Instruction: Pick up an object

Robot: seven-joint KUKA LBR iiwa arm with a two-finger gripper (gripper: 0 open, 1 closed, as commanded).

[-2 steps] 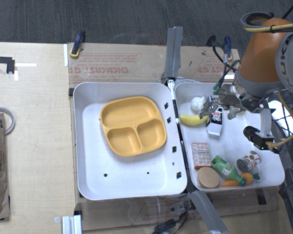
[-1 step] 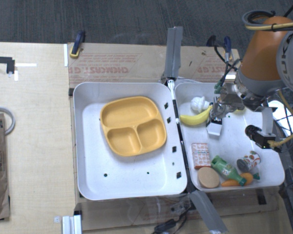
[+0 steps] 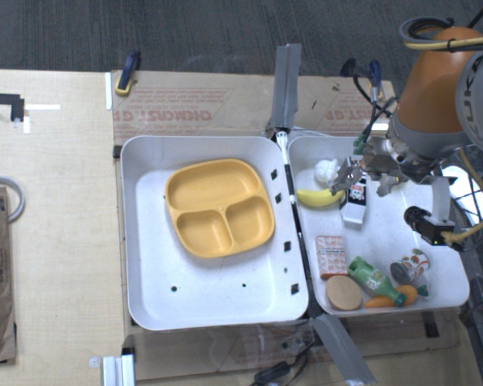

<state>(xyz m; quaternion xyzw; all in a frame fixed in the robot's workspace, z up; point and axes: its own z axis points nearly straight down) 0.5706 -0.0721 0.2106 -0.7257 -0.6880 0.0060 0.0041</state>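
Several small items crowd your right bin (image 3: 455,296): nearest, a round cookie (image 3: 344,293) and green bottle (image 3: 373,277), both light. Farther back, the banana (image 3: 319,197) lies beside the end effector (image 3: 356,177); grip its firm, slightly slippery middle. You cannot tell the jaw opening.
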